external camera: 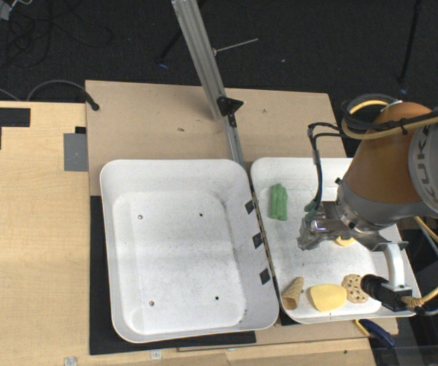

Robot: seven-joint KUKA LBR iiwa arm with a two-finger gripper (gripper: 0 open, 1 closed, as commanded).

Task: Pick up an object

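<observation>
My gripper (311, 233) hangs low over the middle of the right bin (302, 175), under the grey and orange arm that comes in from the right. A green block (279, 202) lies to its left, near the wall between the bins. A small yellow piece (345, 241) peeks out just right of the gripper, partly hidden by the wrist. Along the bin's front edge lie a tan cone (292, 291), a pale yellow lump (327, 296) and a spotted beige piece (353, 288). I see nothing held at the gripper.
The left bin (119, 181) sits beside the right one, with black clips along their shared wall. A slanted aluminium bar (203, 59) runs from the top down to the bins' rear junction. The arm covers the right bin's far right side.
</observation>
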